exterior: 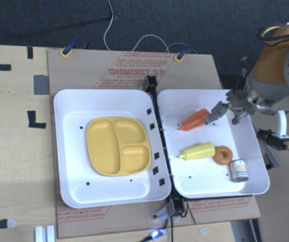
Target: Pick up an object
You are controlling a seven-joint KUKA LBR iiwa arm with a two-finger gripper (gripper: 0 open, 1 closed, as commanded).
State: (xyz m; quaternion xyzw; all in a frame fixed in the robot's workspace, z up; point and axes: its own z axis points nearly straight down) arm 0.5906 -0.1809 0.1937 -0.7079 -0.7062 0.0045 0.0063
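In the right bin (pixel 250 185) lie an orange carrot (pixel 194 120), a yellow squeeze bottle (pixel 198 152), a brown ring-shaped doughnut (pixel 223 155) and a small white can (pixel 239 170). My gripper (pixel 226 112) hangs over the bin's upper right part, just right of the carrot's thick end. Its two dark fingers (pixel 215 113) stand apart, with nothing between them. The grey arm with its orange band (pixel 274 59) comes in from the right edge.
The left bin (pixel 69 150) holds a yellow divided plate (pixel 118 145). Both bins rest on a cardboard sheet (pixel 129 72) held by blue-yellow clamps at the back. A white cable (pixel 109 19) loops behind the bins.
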